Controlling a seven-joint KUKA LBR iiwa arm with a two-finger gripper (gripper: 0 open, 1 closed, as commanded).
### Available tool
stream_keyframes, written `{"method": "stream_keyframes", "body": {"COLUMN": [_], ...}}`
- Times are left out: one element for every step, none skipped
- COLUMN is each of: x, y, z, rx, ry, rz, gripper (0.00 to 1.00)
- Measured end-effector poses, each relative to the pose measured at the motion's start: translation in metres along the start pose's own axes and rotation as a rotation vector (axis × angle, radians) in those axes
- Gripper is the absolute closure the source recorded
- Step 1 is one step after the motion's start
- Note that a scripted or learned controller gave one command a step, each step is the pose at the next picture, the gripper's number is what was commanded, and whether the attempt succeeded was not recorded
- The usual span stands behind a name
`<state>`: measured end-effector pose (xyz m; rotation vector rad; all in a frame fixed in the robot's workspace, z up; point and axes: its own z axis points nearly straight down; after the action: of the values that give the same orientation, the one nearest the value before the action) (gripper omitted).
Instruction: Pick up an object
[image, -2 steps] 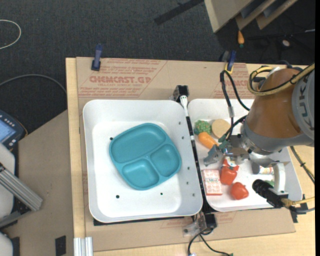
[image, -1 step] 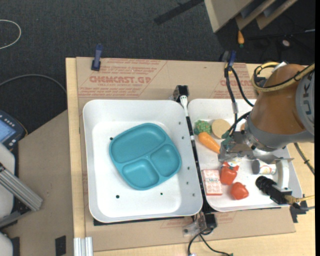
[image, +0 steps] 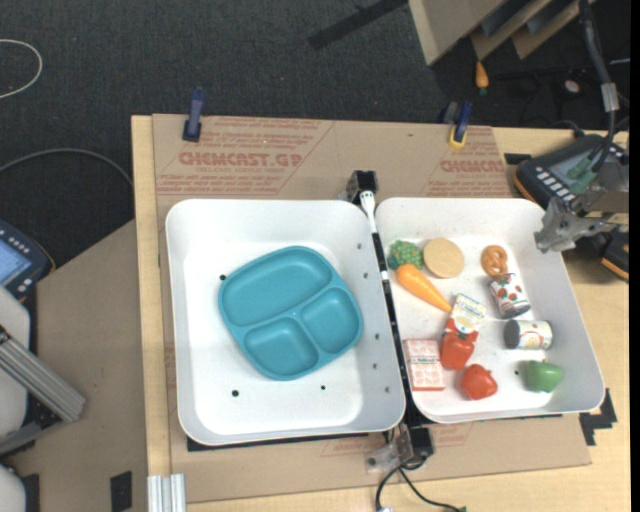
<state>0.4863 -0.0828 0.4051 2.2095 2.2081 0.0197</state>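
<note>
The bench had two white bins side by side on a brown sheet with red lettering. The left bin held a teal divided plate with three compartments, sitting a bit tilted near the middle.

All the small stuff was in the right bin. Up near the top left of it sat a green broccoli piece, with a round tan cookie-looking thing just beside it, and an orange carrot lying at a slant right below those two. A pretzel was off to the right, and just under it a small can with red markings, then another can on its side below that. A green pepper sat near the bottom right corner. In the middle there was a red bottle with a pale label, a pink and white box lying flat to its left, and a red pepper-ish thing just below the bottle.

The end effector was at the right bin's upper right edge, well apart from most of the objects, closest to the pretzel. Honestly couldn't tell how far open it was from this angle, and nothing was visibly in its grip.
</note>
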Motion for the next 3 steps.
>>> {"method": "stream_keyframes", "body": {"x": [0.081, 0.145, 0.229], "y": [-0.005, -0.008, -0.006], "z": [0.021, 0.032, -0.030], "rx": [0.024, 0.025, 0.013], "ry": [0.006, 0.005, 0.008], "rz": [-0.010, -0.007, -0.010], "gripper": [1.00, 1.00, 1.00]}}
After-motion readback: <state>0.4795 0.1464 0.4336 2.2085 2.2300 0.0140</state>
